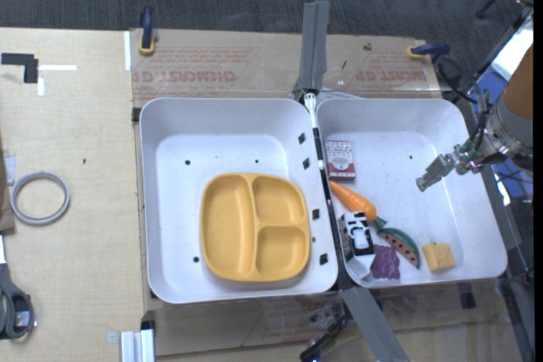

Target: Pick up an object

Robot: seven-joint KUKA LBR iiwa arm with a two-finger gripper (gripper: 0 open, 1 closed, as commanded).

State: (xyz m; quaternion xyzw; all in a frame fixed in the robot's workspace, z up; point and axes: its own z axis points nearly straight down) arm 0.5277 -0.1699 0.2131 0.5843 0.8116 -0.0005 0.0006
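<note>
Gripper [433, 174] over right bin [407, 127], far-right side; finger state cannot be told. Nothing picked yet. Carrot [352, 197] and cheese [439, 256] lie near, untouched. Grasp remains.

overhead slanted view, both bins [153, 208]

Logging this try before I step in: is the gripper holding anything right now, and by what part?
Nothing is held. The gripper hangs over bare floor of the right bin, apart from the carrot and cheese.
</note>
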